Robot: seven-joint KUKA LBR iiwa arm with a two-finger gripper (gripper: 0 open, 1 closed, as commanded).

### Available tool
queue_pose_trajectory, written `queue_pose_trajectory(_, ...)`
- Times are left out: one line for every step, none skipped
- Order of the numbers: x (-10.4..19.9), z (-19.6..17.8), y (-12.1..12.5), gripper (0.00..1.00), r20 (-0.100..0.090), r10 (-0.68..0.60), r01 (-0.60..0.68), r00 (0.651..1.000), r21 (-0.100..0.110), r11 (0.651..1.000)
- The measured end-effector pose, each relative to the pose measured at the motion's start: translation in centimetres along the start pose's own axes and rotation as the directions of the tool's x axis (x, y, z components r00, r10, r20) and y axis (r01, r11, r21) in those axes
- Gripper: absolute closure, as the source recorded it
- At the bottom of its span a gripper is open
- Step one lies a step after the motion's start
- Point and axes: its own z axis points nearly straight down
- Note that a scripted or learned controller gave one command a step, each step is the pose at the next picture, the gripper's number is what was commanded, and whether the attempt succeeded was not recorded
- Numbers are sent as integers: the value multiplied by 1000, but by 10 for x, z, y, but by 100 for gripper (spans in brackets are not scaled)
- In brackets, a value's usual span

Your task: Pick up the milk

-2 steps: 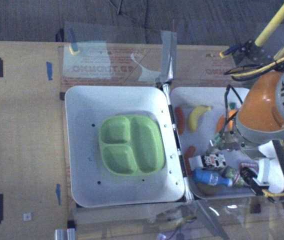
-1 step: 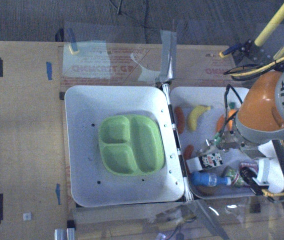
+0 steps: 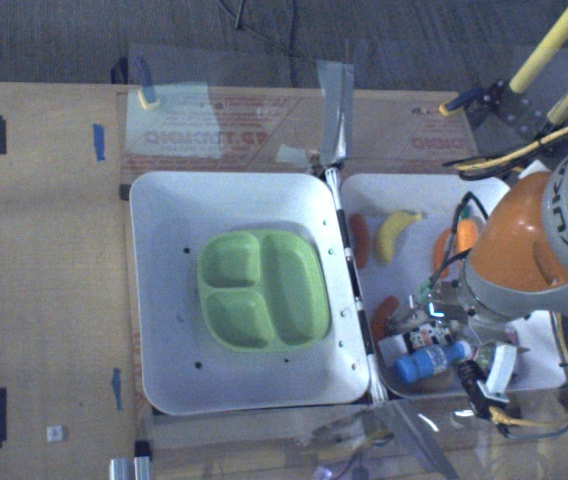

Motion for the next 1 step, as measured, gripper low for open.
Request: queue_pose_trajectory(-3,-11,2,100,1,6,-6,1000,-6,1000)
